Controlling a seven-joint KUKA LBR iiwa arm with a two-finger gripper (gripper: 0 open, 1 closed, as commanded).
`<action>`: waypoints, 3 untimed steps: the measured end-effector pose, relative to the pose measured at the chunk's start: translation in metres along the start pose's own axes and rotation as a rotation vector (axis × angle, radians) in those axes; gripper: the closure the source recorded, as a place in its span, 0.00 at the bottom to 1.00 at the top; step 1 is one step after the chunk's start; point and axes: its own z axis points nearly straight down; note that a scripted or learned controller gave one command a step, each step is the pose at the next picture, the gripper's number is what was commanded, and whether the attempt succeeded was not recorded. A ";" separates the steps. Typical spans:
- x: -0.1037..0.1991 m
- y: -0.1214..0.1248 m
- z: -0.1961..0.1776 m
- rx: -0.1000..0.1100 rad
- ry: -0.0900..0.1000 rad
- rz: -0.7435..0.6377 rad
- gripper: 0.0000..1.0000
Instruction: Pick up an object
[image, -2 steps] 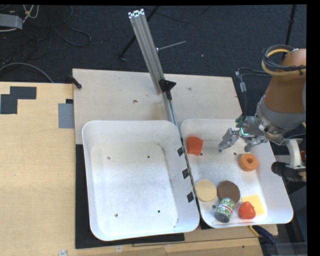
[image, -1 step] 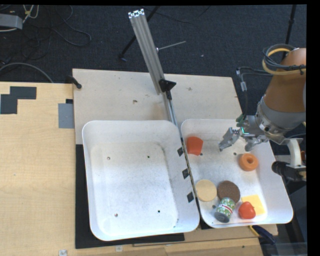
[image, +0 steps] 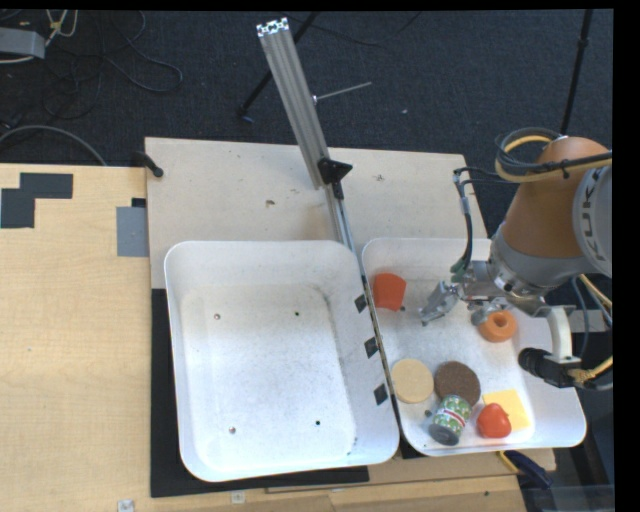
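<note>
**Gripper low over the right bin, nothing seen between its fingers**

In the right bin, nearest the camera, lie a small can, label unreadable, and a red piece partly covering a yellow block. At 12 o'clock from the can are two discs, tan and brown. Farther, the gripper is slightly open and holds nothing; an orange cup is at its 9 o'clock, an orange ring at 4 o'clock.

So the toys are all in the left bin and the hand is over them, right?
Not quite. The camera view shows the toys, such as the orange cup and the small can, in the right bin, not the left bin. The hand does hang over them.
</note>
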 end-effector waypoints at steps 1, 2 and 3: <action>0.001 -0.005 0.045 -0.001 0.000 0.001 0.00; 0.001 -0.004 0.082 -0.008 -0.001 0.001 0.00; 0.000 -0.005 0.072 -0.008 0.000 0.009 1.00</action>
